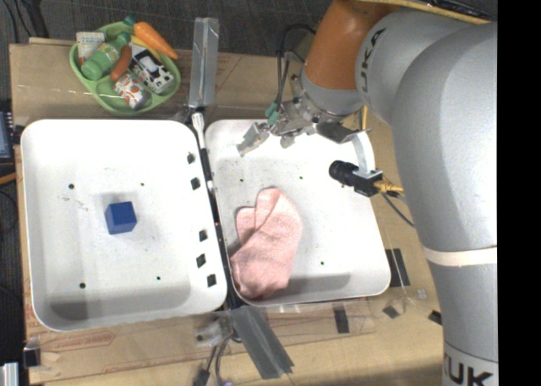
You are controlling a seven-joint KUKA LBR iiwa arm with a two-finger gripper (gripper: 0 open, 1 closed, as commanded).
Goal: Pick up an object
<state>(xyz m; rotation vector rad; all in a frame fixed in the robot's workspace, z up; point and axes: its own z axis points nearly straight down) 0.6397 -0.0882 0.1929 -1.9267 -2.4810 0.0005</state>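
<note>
So the gripper (250, 137) is hanging over the far-left corner of the right bin (355, 279), fingers pointing left toward the divider. They look slightly parted with nothing between them, though they're small and shiny from up here, so don't hold me to the gap.

Candidates for picking: a pink cloth (267, 243) lies crumpled against the right bin's near-left side, running up to the near edge, well apart from the gripper. A blue cube (121, 216) sits alone in the left bin (51, 308), toward its left side, easy to reach from above. My guess is the cloth is the closer target.

The green bowl (84, 80) of toy food sits off the bins at the bench's far-left corner, probably spares.

Readable writing: "KUKA" on the arm (439, 139), partly cut off.
</note>
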